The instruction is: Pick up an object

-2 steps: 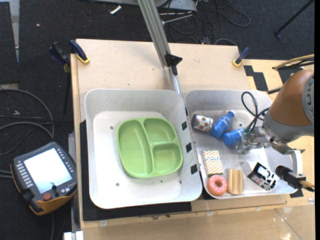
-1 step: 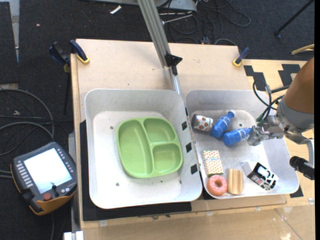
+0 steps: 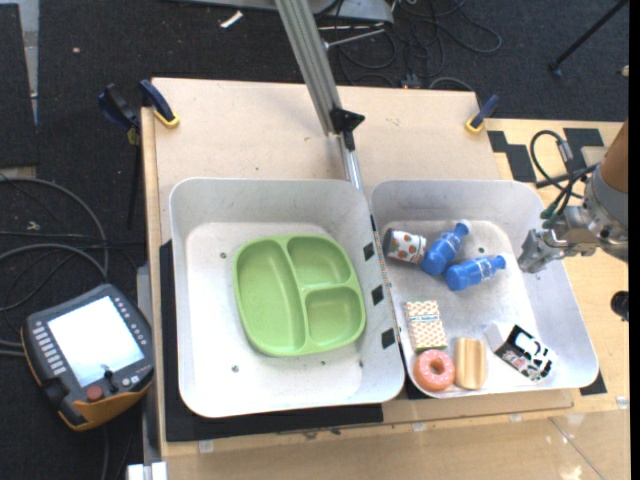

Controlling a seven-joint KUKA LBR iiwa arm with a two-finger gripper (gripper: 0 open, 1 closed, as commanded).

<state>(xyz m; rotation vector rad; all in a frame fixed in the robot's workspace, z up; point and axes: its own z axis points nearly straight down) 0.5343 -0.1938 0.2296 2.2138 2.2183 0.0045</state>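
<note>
Gripper: the gripper (image 3: pixel 532 251) sits over the right rim of the right bin (image 3: pixel 575 303); nothing is visibly between its fingers, and how far they are spread cannot be told from this slant.
Arm: the arm (image 3: pixel 610 193) reaches in from the right, wrist low over the bin's edge.
Candidates: 2 blue bottles (image 3: pixel 462 258) lie near the bin's middle, touching or nearly so, nearest the gripper.
Others: a small red-and-white cup (image 3: pixel 404 246) on its side, a patterned box (image 3: pixel 426 323), a pink donut (image 3: pixel 434 369), a tan bread roll (image 3: pixel 470 362) and a black-and-white item (image 3: pixel 524 352).
Left bin: the left bin (image 3: pixel 200 298) holds a green divided plate (image 3: pixel 298 294) with 3 compartments.
Handling: the bottles look light, stiff and smooth, likely to roll or slip; a grasp across the body's middle seems safest.
Softer option: the donut probably gives a little, so pinch across its ring.
Progress: nothing lifted yet.
</note>
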